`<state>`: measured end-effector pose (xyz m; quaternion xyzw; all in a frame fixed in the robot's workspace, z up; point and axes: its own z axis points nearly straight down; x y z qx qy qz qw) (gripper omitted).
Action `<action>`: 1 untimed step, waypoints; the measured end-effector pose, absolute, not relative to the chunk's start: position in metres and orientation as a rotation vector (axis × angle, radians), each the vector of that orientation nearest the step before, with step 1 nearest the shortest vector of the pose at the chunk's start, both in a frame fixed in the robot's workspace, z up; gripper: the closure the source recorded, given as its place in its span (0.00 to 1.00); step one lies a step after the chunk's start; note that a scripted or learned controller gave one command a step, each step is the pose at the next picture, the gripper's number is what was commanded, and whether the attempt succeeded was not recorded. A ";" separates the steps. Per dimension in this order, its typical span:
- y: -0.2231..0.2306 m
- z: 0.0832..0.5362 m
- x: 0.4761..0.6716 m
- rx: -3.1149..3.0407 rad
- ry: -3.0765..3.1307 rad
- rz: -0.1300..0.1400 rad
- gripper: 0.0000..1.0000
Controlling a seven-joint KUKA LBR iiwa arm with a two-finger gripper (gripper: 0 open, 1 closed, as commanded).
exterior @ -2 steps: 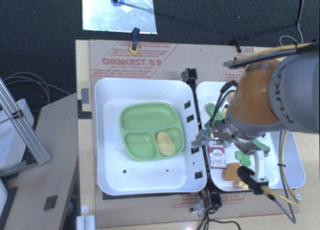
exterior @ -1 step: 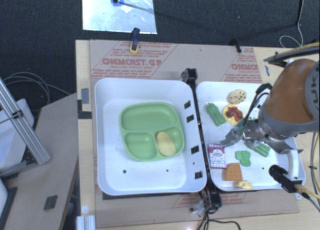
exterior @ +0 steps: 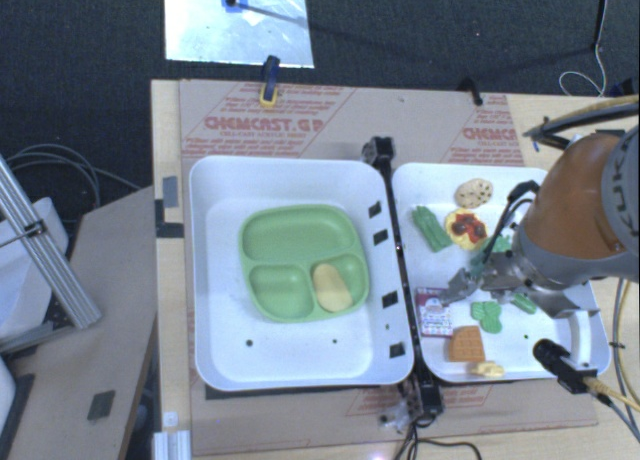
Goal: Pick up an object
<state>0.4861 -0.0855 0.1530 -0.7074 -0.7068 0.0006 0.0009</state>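
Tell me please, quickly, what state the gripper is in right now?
Gripper: over the right bin, above the small toy foods; whether it is open, closed or holding anything cannot be told from this view.

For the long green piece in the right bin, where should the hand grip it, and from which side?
Probably across the middle of the long green piece, coming straight down. It lies flat and slanted, so the fingers should close on its narrow width. The pizza toy lies close on its right.

Left bin (exterior: 215, 278) holds a divided tray (exterior: 300, 248); a bread-like piece (exterior: 333, 287) lies in the tray's near right compartment. Right bin (exterior: 420, 248) holds a cookie (exterior: 473, 192) at the far side, a cracker (exterior: 465, 344) at the near side, and a card (exterior: 434, 312) just left of the cracker.
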 end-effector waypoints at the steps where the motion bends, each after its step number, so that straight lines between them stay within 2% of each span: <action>1: -0.093 0.087 0.510 -2.219 -2.220 -0.004 0.00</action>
